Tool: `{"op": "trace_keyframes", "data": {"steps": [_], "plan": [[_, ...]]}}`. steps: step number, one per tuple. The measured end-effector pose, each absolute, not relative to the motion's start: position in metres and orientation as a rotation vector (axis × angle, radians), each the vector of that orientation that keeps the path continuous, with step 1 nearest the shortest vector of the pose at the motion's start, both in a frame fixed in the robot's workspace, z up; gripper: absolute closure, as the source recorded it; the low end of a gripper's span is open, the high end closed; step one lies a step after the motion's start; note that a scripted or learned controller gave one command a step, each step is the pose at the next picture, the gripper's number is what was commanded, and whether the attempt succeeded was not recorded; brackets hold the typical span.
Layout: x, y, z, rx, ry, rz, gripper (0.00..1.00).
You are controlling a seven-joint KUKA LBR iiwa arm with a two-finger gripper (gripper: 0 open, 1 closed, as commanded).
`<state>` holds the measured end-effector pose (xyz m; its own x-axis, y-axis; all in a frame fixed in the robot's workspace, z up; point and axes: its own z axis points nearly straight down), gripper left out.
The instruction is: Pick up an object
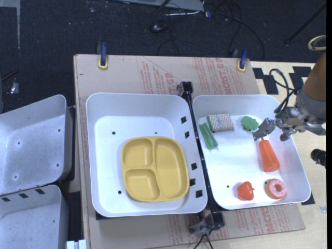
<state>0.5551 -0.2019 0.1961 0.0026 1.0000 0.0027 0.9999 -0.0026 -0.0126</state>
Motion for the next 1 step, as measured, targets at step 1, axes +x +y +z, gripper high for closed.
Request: {"op": "trace_keyframes", "data": {"steps": [1], "plan": [[0.5584, -0.2014, 0.2028, -2.220, -2.222, 0.001, 0.00]]}}
